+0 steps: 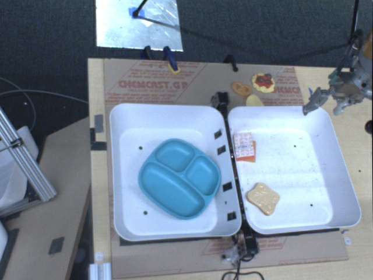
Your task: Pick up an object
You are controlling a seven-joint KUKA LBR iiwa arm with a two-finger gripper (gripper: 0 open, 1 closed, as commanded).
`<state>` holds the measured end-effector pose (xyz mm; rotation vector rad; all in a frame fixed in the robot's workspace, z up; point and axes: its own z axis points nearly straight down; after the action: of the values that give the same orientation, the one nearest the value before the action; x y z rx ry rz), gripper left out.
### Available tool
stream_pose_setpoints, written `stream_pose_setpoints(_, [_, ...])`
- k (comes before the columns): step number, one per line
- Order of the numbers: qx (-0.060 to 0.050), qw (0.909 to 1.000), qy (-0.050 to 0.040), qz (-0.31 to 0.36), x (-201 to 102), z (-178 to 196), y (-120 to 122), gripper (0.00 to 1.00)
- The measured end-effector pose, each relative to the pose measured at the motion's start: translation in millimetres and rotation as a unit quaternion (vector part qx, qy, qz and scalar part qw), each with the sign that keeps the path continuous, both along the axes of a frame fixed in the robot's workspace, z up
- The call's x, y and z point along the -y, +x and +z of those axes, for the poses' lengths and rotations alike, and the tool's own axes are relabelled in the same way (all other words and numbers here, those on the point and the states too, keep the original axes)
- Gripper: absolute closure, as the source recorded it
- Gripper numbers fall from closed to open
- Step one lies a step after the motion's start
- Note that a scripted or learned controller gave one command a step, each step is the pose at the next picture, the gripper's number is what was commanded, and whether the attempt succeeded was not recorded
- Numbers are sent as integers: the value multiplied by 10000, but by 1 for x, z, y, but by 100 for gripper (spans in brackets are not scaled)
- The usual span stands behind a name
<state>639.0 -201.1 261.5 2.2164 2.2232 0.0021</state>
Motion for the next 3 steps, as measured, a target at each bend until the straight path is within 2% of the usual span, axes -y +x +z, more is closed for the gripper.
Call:
stream_pose_setpoints(1, [76, 9999, -61, -36, -88, -159, -27, 0])
stream_pose_setpoints(2, [35, 10000, -9, -26, -21, -174, -26, 0])
stream_pose_setpoints(3, [66, 10000, 21, 66, -139, -69, 6, 0])
